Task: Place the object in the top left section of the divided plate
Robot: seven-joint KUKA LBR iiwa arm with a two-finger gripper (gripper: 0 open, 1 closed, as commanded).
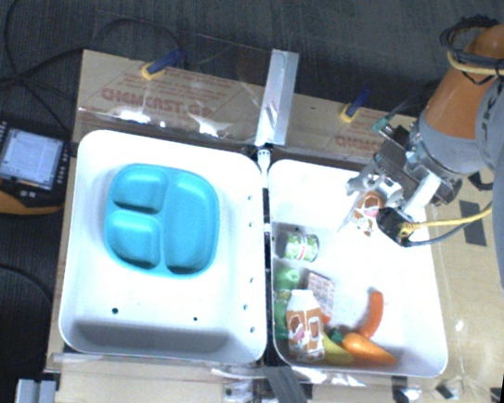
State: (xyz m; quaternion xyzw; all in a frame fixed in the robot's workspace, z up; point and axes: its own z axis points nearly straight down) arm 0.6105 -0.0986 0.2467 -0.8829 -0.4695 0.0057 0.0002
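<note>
The small orange-and-white object (370, 208) sits between my fingers, off to the right of the blue divided plate (203, 228) and level with its upper edge, above the far end of the right bin (429, 297). My gripper (373, 205) is closed narrow on it, jaws pointing down and toward the plate. The plate lies flat in the left bin (76, 310), and its top left section (139, 188) has nothing in it. Further right of the plate and lower, past the wall between the bins, a green can (300, 246) lies on its side; below that are a white packet with red print (321, 292), a small carton (306, 328), a carrot (369, 349) and a red-orange sausage shape (373, 310). To the plate's left, off the bench, a handheld pendant (23, 160) rests on the dark floor
</note>
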